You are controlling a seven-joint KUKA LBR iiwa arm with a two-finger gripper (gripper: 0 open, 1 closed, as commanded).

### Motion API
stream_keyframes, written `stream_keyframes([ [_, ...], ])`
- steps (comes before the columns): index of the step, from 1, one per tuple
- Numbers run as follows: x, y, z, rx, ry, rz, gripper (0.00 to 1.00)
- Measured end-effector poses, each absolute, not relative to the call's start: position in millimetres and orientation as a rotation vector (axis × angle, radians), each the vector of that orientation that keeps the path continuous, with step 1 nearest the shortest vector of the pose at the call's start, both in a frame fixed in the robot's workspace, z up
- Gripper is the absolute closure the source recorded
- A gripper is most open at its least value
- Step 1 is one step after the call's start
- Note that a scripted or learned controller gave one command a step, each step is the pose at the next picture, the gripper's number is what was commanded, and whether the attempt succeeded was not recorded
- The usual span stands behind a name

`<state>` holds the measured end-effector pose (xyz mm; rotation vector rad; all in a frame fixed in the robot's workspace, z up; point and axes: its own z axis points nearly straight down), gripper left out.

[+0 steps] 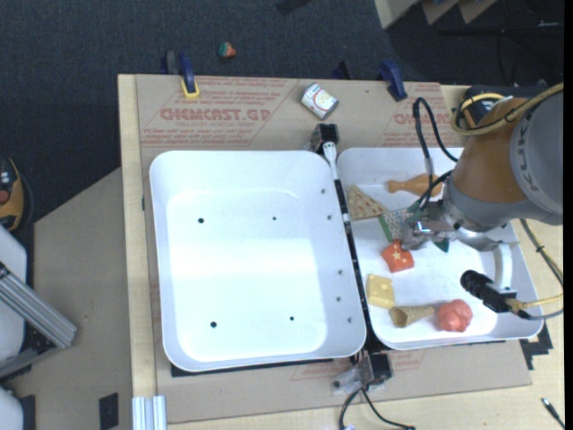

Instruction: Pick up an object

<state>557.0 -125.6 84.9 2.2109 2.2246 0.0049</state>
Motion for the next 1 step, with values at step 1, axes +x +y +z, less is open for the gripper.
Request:
stream_keyframes([
  [1,524.0,-110.5,138.9,2.222,2.223,0.000,1.00],
])
